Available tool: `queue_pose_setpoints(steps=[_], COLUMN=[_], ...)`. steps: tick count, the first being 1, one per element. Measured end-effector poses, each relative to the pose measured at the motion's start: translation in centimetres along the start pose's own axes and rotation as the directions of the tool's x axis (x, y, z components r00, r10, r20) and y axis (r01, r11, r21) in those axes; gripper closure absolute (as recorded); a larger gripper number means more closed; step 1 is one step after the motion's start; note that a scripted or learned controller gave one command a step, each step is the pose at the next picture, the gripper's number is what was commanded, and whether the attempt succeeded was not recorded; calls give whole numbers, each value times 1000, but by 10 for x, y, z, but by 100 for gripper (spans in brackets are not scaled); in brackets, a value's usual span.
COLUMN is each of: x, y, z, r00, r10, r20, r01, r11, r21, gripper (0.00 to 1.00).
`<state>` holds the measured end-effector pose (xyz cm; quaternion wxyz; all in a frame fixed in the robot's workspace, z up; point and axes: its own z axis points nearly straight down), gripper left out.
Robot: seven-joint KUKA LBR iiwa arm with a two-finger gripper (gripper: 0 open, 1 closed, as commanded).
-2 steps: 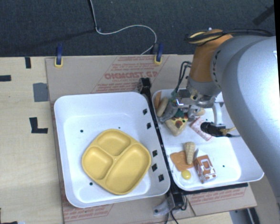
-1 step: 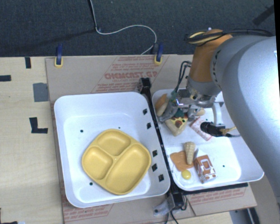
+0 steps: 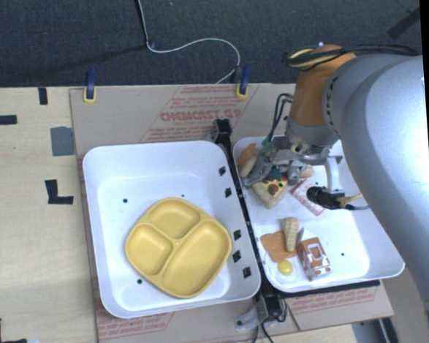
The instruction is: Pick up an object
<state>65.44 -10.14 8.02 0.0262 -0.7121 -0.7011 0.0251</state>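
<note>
A: What lies nearest the camera?

B: At the near edge of the right bin (image 3: 382, 265) lies a small brown-and-white printed carton (image 3: 314, 258). Beside it are a flat orange piece with a yellow knob (image 3: 279, 252) and a ridged tan cone (image 3: 290, 230). The left bin (image 3: 104, 211) holds a glossy yellow moulded tray (image 3: 178, 246) with three compartments and rounded corners.

A: What stands farther in?

B: At the right bin's far end, small items crowd together: a pale wedge with coloured spots (image 3: 271, 189), a rounded tan piece (image 3: 247, 157) and a pink-white packet (image 3: 306, 198). The gripper (image 3: 276, 166) sits directly among them, under the grey arm (image 3: 388, 133) with its orange band (image 3: 308, 94).

A: State of the gripper?

B: Cannot be determined; the clutter and the wrist obscure it. No object is visibly raised. Behind the bins, blue-and-yellow clamps (image 3: 243, 81) pin the brown cardboard sheet (image 3: 188, 114).
</note>
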Motion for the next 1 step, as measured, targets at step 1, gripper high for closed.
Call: queue_pose_setpoints(steps=[1], x=[0], y=[-4], z=[-6], r00=[1000], r10=[1], r20=[-1], r01=[-1], r11=[1000], r21=[15], gripper=[100])
